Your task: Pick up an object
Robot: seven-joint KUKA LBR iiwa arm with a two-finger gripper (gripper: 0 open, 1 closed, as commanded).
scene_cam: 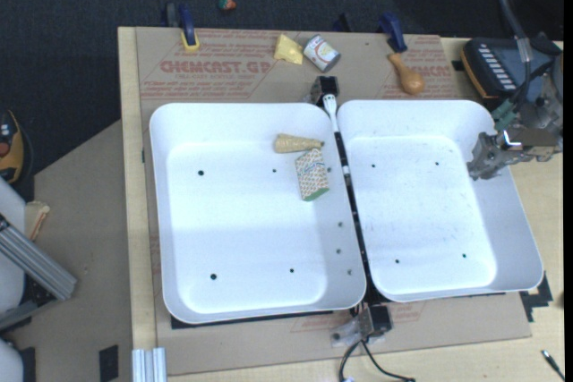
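Note:
Two objects lie in the left bin [179,192] near its upper right corner: a tan cone-shaped piece [296,143] on its side, and just below it a small green-and-white patterned pouch [312,174]. My gripper [484,161] hangs at the right edge of the right bin [421,219], far to the right of both objects, with nothing seen between its fingers. Its fingertips are small and dark against the bin rim.
On the cardboard behind the bins lie a yellow wedge [288,50], a small white box [321,53] and a tan pear-shaped toy [407,74]. Blue clamps [187,24] hold the board's far edge. A black device [495,67] sits at the far right.

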